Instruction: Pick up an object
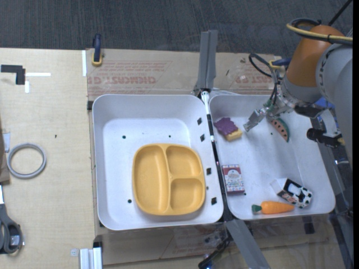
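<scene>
The right bin (314, 150) holds several small objects. A purple and yellow block (228, 128) lies near its left wall, and a small red box (233, 179) sits lower down along that wall. An orange carrot (272, 208) and a black-and-white cow toy (295, 193) lie at the front right. A watermelon slice (281, 128) rests near the back. My gripper (262, 116) hangs low over the back of this bin, between the purple block and the watermelon slice, very close to the slice. I see nothing held in it.
The left bin (112, 122) holds a yellow divided plate (168, 179). On the bench to the left lie a grey tape ring (25, 160) and scissors (8, 235). A grey divider post (207, 60) stands between the bins at the back.
</scene>
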Robot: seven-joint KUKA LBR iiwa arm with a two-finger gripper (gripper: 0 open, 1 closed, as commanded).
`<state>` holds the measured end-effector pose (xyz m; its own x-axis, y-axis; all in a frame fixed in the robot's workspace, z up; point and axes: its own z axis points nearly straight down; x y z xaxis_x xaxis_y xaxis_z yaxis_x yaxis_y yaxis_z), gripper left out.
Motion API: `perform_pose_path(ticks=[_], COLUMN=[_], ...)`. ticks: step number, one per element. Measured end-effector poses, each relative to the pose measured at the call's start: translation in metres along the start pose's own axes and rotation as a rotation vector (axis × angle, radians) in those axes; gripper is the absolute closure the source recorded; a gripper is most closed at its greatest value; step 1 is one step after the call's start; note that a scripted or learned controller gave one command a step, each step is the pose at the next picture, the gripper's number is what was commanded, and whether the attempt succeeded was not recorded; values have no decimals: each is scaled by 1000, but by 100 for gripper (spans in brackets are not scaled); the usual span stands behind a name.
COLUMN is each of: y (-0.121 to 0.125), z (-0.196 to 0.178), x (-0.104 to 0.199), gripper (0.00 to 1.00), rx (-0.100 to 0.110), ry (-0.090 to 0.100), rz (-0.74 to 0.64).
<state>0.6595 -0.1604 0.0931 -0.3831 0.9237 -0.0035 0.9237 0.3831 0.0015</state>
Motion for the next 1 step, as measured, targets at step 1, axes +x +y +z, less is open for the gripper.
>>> perform_pose_path(ticks=[1], y=[-30], z=[-1], x=[-29], gripper=[0], rx=[-1], ry=[0], rz=[-195])
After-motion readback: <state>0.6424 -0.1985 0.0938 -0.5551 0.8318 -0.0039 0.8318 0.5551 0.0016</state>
